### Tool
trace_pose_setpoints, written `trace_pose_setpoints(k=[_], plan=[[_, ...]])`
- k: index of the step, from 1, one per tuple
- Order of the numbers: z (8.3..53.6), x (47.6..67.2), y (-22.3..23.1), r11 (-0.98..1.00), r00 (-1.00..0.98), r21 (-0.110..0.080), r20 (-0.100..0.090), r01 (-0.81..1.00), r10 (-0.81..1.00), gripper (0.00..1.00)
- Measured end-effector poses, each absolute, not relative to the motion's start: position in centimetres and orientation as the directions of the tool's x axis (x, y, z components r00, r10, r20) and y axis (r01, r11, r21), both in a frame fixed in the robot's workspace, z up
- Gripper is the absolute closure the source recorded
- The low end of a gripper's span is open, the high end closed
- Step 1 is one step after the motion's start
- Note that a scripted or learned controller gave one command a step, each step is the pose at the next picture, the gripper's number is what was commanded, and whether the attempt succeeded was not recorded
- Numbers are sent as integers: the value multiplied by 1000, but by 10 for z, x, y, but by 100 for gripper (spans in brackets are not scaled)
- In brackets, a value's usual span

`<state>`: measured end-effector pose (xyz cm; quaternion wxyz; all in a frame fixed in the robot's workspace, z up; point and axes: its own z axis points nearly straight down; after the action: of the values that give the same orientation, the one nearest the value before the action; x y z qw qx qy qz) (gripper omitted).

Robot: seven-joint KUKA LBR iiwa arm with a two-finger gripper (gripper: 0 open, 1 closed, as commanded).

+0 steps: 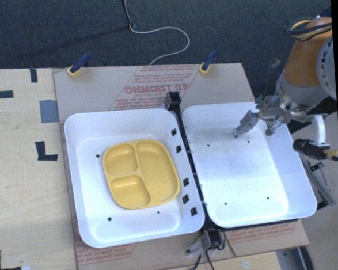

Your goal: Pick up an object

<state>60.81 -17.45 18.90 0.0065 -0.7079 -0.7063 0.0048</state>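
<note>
Camera view is showing the gripper (255, 125) hanging with fingers spread and grasping nothing over the right bin (289, 207). A yellow divided plate (141, 173) is lying in the left bin (83, 183), well apart, so the plate is sitting leftward across the divider

Arm (311, 64) is reaching in from the right edge, grey w/ the orange band showing above the wrist. Wrist is angling down and to the left. Claw (255, 128) is hanging at the upper right, its two fingers (243, 126) spreading apart w/ a clear gap btwn them, nothing sitting btwn the tips. Both fingers are pointing down-left.
</note>
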Motion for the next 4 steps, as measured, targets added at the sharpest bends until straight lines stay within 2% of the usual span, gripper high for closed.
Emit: trace_pose_setpoints(k=[1, 3, 4], plan=[[198, 611, -174, 1, -1, -2, 0, 1000, 1000, 0], [84, 618, -175, 2, -2, -4, -1, 1000, 1000, 0], [97, 619, -174, 3, -3, -2, 0, 1000, 1000, 100]])
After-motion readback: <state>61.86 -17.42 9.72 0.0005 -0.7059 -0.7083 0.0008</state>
